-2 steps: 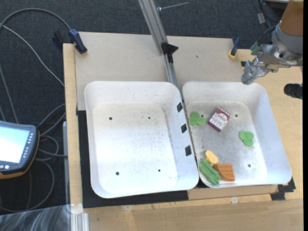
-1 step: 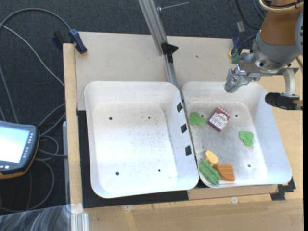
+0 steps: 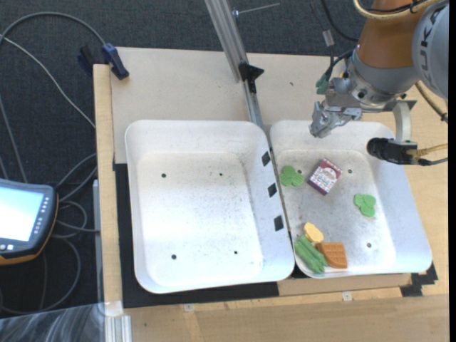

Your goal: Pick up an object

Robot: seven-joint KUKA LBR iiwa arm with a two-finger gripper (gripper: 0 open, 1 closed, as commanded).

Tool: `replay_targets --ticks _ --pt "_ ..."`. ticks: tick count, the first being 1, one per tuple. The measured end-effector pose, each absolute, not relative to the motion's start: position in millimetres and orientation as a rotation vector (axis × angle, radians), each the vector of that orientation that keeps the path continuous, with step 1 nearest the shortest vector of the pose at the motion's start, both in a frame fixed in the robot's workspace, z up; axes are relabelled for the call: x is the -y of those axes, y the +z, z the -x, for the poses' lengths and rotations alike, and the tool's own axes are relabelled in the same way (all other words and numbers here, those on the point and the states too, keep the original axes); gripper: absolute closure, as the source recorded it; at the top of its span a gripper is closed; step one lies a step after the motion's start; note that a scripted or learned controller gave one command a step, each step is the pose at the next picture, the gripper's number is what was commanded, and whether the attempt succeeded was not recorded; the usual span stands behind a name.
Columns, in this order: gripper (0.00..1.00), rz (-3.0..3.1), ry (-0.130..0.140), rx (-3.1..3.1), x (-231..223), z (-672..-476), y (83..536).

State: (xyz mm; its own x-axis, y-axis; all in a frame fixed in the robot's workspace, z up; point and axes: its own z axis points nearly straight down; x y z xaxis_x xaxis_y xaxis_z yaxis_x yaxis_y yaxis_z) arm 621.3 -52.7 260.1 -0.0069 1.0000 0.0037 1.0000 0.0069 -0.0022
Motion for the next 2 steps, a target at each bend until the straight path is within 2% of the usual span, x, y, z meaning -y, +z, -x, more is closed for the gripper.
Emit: replay_targets --ticks 1,2 --pt "1.0 2.21 0.001 2.225 -1 -610.8 246" --pt "1.0 2.21 0.002 2.225 -54 -591.5 234"
